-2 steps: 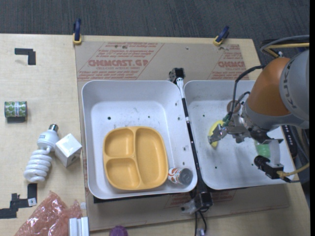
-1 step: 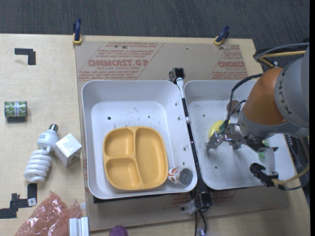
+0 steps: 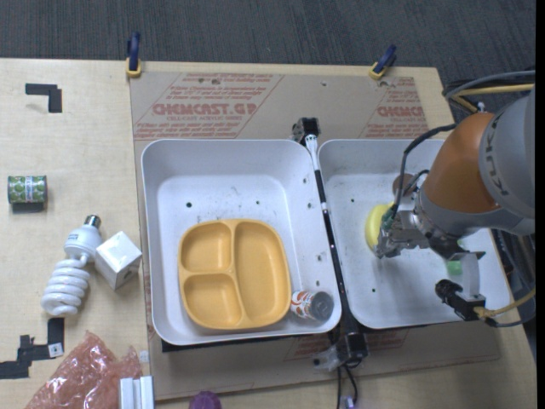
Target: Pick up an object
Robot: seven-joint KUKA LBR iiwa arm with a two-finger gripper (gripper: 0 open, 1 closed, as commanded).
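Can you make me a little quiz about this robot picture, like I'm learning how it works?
1. True or false: the yellow three-compartment plastic plate lies in the left white bin.
2. Which bin is the grey and orange arm's gripper over? A left, B right.
3. What lies beside the plate, in the left bin's near right corner?

Key: 1 true. 2 B; it is at a small yellow rounded object in the right white bin. 3 A small clear jar, on its side.
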